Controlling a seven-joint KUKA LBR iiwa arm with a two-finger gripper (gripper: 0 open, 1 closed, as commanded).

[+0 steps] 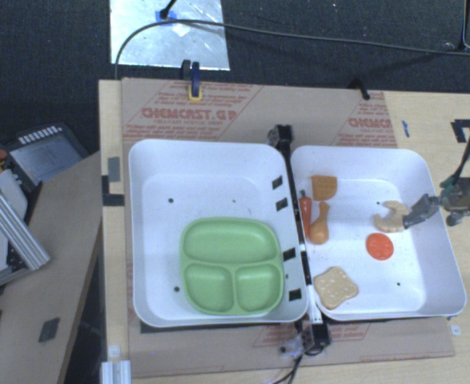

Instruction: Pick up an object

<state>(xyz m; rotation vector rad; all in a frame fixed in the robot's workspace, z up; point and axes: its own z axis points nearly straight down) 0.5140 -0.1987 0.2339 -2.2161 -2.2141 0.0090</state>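
One pale croissant (pixel 391 215) touches the hand (pixel 421 210); finger state unclear.

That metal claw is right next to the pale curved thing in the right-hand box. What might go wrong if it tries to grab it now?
Three risks, as guesses:
1. The gripper sits at the edge of the pale curved piece, not over it, so it may only nudge it aside.
2. The red round slice lies close below and could get bumped.
3. Both are near the right bin's wall, which may crowd the approach.
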